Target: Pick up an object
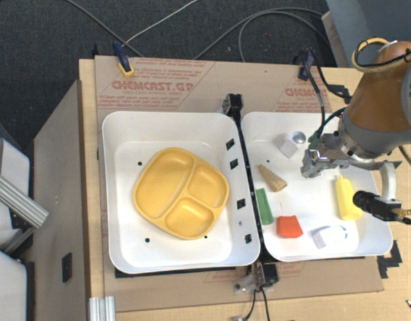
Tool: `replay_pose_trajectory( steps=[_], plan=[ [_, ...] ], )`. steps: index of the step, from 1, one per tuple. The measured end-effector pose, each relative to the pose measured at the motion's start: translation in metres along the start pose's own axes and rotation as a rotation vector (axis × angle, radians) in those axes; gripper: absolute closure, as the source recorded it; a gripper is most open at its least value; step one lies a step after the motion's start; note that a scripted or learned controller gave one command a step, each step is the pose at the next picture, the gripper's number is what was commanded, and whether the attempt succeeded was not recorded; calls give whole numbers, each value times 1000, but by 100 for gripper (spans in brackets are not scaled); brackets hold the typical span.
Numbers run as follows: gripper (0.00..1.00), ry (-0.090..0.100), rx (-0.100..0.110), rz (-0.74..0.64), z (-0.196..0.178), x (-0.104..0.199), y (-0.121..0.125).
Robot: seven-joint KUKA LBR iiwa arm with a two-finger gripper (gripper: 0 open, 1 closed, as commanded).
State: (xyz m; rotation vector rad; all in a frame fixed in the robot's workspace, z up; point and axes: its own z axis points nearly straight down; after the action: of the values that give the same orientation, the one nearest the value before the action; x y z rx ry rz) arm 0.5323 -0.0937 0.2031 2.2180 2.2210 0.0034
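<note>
While gripper (313, 166) hovers, yellow obj (347, 198) lies just right, below.

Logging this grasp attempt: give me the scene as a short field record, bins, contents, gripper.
left bin: holds a yellow divided plate
right bin: holds a green block, tan wedge, orange block, yellow piece, small grey item, pale clear item
arm: enters from the view's right, over the right bin
gripper: above the right bin's middle, right of the tan wedge; finger state not readable
held object: none visible between the fingers
bench: brown board under both bins
</note>
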Motion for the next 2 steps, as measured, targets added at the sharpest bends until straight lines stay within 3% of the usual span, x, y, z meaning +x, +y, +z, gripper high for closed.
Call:
replay_pose_trajectory(
  steps=[1,2],
  plan=[
    [100,0,-3,-1,-49,0,2],
    [100,1,1,-3,-54,48,18]
  ],
)
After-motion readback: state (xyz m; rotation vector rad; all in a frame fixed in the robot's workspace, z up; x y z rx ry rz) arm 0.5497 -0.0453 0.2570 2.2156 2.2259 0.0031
